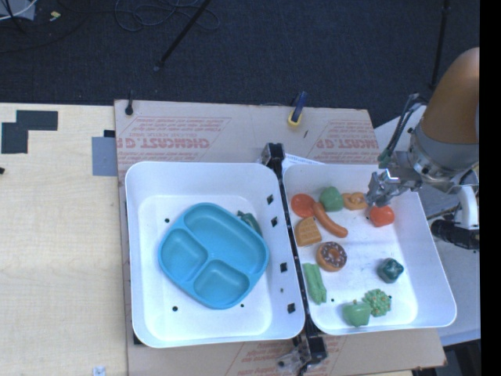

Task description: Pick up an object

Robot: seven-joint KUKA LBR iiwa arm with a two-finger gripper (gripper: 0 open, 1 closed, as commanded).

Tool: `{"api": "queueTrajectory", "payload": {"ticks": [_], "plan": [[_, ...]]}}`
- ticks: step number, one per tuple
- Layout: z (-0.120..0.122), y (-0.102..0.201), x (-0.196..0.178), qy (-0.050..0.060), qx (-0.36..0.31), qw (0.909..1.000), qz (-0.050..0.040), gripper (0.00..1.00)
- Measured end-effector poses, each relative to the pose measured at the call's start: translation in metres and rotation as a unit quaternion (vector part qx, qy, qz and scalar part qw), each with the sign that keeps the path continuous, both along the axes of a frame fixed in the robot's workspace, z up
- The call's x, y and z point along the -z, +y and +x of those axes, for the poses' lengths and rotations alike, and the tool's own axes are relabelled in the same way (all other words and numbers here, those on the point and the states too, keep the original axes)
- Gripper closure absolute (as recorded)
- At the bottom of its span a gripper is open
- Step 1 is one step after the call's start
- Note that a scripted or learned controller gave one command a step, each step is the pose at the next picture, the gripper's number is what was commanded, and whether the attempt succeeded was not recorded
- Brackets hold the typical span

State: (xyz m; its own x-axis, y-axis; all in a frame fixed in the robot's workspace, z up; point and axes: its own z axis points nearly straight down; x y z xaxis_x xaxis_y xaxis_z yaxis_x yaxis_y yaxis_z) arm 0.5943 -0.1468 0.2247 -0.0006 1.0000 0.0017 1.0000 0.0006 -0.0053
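My gripper point(381, 196) hangs over the far right part of the right bin point(438, 288). A small red round toy point(382, 216) lies right under its tip; whether the two touch is hard to make out. Several toy foods lie in this bin: a red tomato point(300, 204), a green pepper point(331, 199), an orange slice point(354, 200), an orange sausage point(332, 224), a waffle piece point(308, 232), a donut point(332, 255), a green cucumber point(315, 282), a dark green piece point(390, 269), and broccoli point(379, 301) beside a green fruit point(357, 313).
The left bin point(145, 210) holds a blue divided plate point(213, 254) with a dark green item point(250, 222) at its far right edge. A black divider point(283, 233) separates the bins. The arm's grey and orange body point(454, 108) rises at the right. Cardboard point(196, 135) lies behind the bins.
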Motion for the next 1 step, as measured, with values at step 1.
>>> {"api": "queueTrajectory", "payload": {"ticks": [1], "plan": [[0.0018, 0.0533, 0.0141, 0.002, -0.002, 1.0000, 0.0008, 1.00]]}}
